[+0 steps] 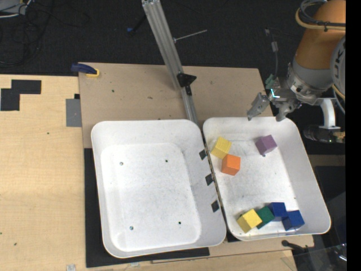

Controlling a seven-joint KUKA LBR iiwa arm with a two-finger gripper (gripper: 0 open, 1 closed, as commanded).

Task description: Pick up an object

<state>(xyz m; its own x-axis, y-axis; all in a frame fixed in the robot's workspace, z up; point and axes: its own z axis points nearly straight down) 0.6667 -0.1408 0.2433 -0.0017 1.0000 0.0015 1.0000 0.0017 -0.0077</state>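
The gripper (269, 109) is seen above the far rim of the right bin (313, 179), its fingers spread apart with nothing between them. A purple cube (265, 144) lies nearest below it, apparently untouched; yellow (221, 147) and orange (230, 164) cubes are found beside the divider.

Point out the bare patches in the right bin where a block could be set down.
Right bin: bare floor in the middle, bordered by the orange cube and purple cube above and the near cluster below. Crowded at the near edge: yellow cube, green cube, two blue cubes. Left bin floor is bare too.
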